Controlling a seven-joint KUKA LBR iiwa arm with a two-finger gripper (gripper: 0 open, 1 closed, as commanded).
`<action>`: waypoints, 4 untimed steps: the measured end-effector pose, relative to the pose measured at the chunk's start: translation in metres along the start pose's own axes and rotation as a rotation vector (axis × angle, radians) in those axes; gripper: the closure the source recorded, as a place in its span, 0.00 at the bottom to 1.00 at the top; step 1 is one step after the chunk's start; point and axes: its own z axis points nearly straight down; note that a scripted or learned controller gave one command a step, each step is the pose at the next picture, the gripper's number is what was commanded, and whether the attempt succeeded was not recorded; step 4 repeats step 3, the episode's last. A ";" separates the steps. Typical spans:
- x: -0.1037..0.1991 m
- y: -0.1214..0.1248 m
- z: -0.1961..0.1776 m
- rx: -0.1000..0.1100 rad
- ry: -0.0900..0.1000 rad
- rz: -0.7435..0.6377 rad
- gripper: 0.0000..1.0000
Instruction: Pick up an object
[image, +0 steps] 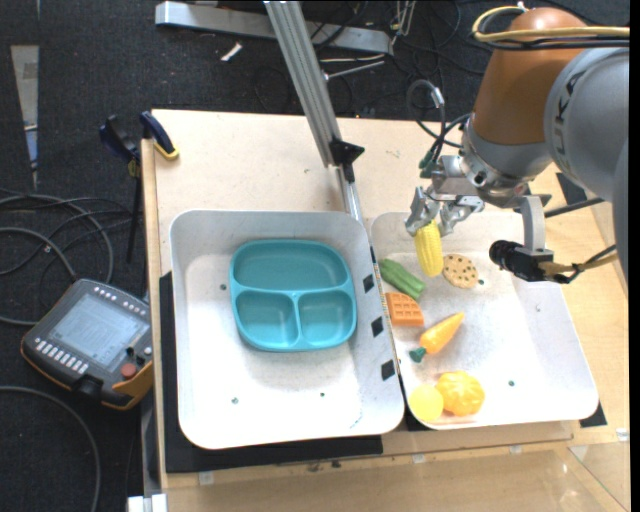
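Overhead, your end effector (437, 217) sits at the right bin's (560, 340) far rim, its fingers spread around the top of the corn cob (429, 250). Just beside the cob lie a cookie (460, 270), green pod (400, 276), orange waffle (404, 309) and carrot (441, 332). The left bin (200, 330) carries a teal divided tray (293, 294) with open floor around it. No writing is legible.

The pincer (437, 222) hangs over the right bin's (560, 350) far-left corner, with the corn cob (429, 249) directly beneath it. Close below crowd the cookie (460, 270), green pod (401, 277), and orange waffle (405, 309). Right of these, bare bin floor offers room. Leftward, the bin walls and blue tray (293, 294) intervene.
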 end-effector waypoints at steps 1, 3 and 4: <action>0.051 -0.013 -0.005 0.000 0.001 -0.002 1.00; 0.144 -0.045 0.016 0.002 0.000 -0.001 1.00; 0.144 -0.045 0.016 0.002 0.000 -0.001 1.00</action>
